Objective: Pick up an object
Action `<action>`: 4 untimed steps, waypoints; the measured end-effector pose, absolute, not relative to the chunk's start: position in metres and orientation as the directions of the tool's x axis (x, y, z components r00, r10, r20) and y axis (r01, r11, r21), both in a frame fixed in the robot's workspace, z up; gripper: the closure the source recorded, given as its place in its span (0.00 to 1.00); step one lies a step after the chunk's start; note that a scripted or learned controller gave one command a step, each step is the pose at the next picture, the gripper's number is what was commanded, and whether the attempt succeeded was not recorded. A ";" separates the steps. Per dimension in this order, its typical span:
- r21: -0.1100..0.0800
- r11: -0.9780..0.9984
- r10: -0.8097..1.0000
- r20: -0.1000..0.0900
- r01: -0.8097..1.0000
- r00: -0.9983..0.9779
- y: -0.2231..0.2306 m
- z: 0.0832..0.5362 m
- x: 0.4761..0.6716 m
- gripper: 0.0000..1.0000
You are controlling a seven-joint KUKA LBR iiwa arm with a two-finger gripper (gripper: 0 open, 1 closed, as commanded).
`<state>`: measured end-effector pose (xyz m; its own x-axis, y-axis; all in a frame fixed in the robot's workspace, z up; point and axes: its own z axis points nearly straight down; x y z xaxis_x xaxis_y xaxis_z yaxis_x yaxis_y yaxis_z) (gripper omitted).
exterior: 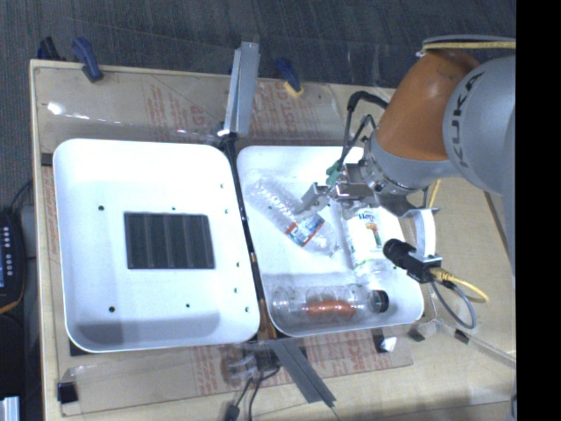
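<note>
Just below the claw point(336, 191) lies a clear bottle point(289, 210); centre on its body before you descend. Claw state: cannot tell.

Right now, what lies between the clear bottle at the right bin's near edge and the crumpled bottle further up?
In the camera view, bare white bin floor separates the clear bottle from the crumpled bottle; no other object sits there.

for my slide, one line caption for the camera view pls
KUKA arm's claw reaches into the right bin above clear plastic bottles; the left bin has a dark grille.
</note>
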<state>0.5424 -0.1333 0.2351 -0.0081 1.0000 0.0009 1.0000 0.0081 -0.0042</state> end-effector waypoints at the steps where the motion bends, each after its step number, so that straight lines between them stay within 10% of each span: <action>1: 0.004 0.013 1.000 -0.002 1.000 -0.013 -0.152 0.105 0.568 0.00; 3: 0.000 0.441 0.897 -0.001 0.897 -0.441 -0.130 0.138 0.584 0.00; 4: 0.001 0.445 0.896 -0.003 0.896 -0.445 -0.131 0.149 0.585 1.00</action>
